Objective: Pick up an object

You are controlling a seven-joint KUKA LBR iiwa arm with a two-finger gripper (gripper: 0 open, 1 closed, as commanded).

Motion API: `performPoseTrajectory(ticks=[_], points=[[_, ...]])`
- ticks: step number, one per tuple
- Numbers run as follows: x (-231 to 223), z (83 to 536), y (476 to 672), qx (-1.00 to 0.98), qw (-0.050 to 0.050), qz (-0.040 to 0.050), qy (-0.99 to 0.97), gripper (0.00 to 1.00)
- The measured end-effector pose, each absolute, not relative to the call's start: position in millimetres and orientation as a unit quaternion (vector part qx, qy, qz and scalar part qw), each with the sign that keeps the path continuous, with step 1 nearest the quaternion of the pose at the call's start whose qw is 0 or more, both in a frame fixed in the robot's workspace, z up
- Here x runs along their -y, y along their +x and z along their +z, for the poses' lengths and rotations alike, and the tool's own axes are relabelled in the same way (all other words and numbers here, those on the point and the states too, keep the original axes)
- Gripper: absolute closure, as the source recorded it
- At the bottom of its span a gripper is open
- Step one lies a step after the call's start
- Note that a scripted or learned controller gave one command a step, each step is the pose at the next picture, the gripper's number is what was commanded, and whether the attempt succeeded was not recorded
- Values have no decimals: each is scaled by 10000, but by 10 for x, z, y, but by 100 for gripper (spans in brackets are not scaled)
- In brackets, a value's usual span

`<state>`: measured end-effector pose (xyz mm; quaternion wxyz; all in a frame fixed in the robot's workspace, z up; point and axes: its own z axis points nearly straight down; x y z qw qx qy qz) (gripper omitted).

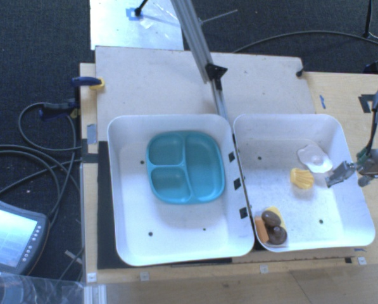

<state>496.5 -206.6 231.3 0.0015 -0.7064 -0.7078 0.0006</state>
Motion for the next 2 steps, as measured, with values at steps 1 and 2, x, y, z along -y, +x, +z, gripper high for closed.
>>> performPoseTrajectory(ticks=[1, 2], points=[[2100, 1707, 5016, 7072, 17, 8, -7070, 0], [2051, 1275, 5041, 7073, 15, 4, -7069, 0]])
